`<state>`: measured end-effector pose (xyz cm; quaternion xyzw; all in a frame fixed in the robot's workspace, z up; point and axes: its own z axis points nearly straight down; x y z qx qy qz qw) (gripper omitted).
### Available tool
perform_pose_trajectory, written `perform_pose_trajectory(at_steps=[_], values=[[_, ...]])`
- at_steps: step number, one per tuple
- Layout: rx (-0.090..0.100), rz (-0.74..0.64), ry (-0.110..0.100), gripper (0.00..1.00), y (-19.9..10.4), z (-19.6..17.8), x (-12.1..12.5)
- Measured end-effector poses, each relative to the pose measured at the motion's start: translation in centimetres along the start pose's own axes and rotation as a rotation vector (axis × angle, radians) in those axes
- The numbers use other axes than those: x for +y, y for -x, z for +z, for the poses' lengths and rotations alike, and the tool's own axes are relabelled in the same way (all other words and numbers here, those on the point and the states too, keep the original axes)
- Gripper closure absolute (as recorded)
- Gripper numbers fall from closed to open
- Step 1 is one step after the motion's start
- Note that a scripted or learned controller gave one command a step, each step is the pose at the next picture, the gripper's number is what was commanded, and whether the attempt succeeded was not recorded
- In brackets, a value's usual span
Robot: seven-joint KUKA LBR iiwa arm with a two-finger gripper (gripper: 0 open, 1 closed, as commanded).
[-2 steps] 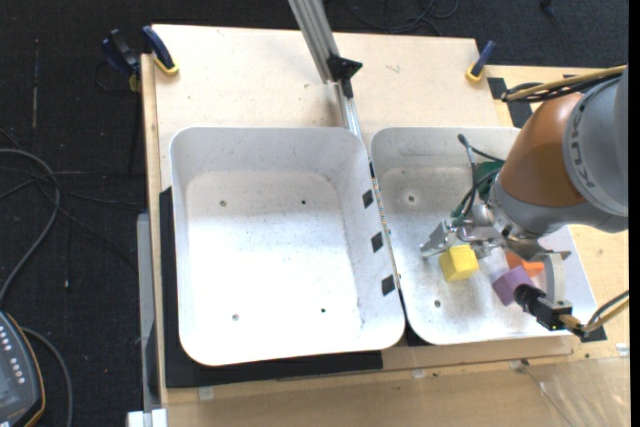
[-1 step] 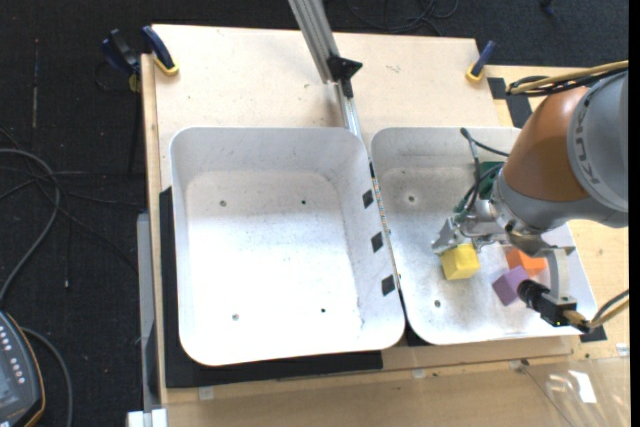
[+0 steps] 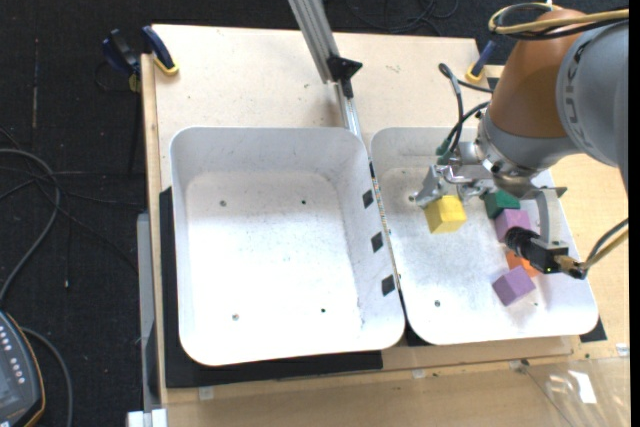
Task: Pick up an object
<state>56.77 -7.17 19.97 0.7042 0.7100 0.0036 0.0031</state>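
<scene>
Black carpet strewn with cables surrounds a pale wooden bench [image 3: 250, 75] that carries two shallow white bins side by side. From the middle of the bench, the left bin [image 3: 190, 155] sits toward nine o'clock and the right bin [image 3: 400, 150] toward three o'clock, where the arm [image 3: 545, 95] reaches in with its orange band above the wrist.

Over the right bin, the gripper [image 3: 440, 195] hangs low with a yellow block [image 3: 446, 214] directly beneath its metal fingers, touching or very nearly so. Whether the fingers are spread or closed around the block cannot be told from this slant, so no hold can be claimed.

From the yellow block, a green block [image 3: 498, 205] and a pink block [image 3: 514, 221] lie toward three o'clock, a purple block [image 3: 514, 286] toward five o'clock, and an orange piece [image 3: 517, 263] is partly hidden by a black cable fitting.

My judgement is that the yellow block is the target, since it lies straight under the gripper and apart from the cluster, so the coming move turns on a vertical descent or closure, not on sideways travel.
</scene>
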Motion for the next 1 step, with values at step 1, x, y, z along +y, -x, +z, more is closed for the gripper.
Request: perform_pose_trajectory(at_steps=[1], values=[[0.002,-0.003,-0.006,1.0,-8.74,-3.06,-0.53]])
